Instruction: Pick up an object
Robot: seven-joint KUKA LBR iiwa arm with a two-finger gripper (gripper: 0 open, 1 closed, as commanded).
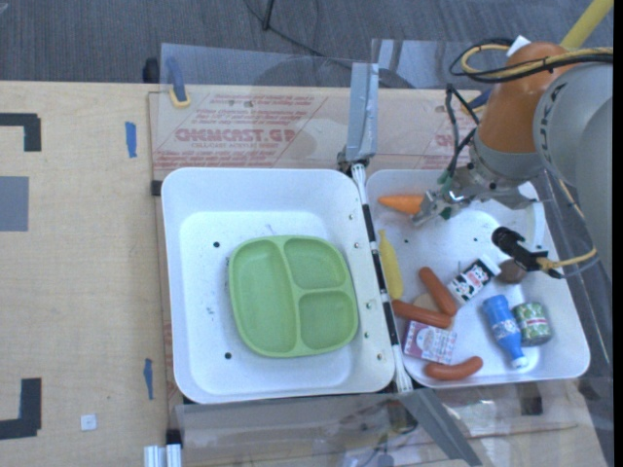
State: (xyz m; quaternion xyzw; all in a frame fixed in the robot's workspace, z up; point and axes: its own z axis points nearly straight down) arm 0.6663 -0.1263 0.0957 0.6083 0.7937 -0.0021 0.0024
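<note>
Tool (pixel 435 205) low at right bin's (pixel 574 358) eleven o'clock, touching carrot (pixel 401 202); finger state impossible to tell. Best centred over carrot's thick end before closing.

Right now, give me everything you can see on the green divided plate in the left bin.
The green divided plate is a light green tray with rounded corners, plastic by its look, matte. Raised ridges split it into three compartments: one long section along its left side and two smaller ones stacked on its right. It lies flat, turned slightly in the bin, near the middle of the left bin, resting on the bin floor. Nothing else touches it.
</note>
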